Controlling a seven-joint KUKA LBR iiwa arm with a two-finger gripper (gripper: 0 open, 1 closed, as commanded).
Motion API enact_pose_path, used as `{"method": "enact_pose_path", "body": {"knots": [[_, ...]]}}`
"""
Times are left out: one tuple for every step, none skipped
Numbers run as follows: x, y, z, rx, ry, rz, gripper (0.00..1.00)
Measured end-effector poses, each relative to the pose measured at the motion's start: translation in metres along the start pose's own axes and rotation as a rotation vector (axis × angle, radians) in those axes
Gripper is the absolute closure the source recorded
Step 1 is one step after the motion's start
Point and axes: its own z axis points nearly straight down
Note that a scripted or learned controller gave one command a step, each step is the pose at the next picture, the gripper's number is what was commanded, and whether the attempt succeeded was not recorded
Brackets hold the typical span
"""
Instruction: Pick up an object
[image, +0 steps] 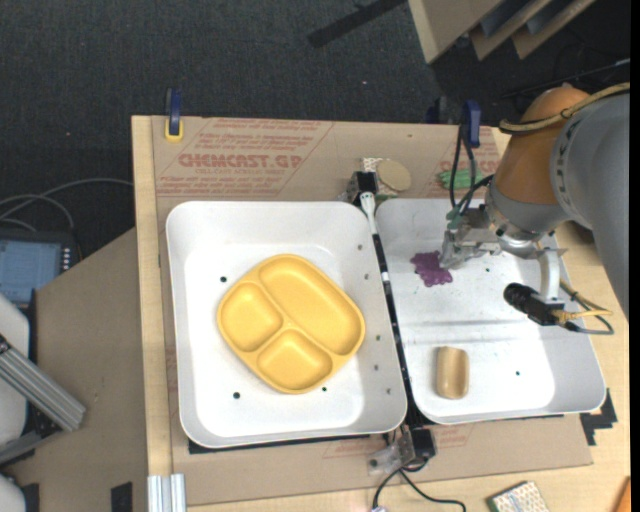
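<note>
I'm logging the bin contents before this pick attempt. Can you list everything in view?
bins: two, white, side by side on the board
divided plate: one, yellow, three compartments, middle of the view-left bin
purple piece: one, purple, small, far part of the view-right bin, right beside the gripper
tan block: one, tan-gold, rounded, near part of the view-right bin
board: one, brown with red print, under both bins
clamps: two, blue, on the board's far edge
arm: one, grey with an orange band, reaching in from the view's right
gripper: one, metal grey, over the far part of the view-right bin
</note>
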Motion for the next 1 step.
{"method": "enact_pose_path", "body": {"knots": [[0.0003, -0.0003, 0.0007, 0.001, 0.000, 0.000, 0.00]]}}
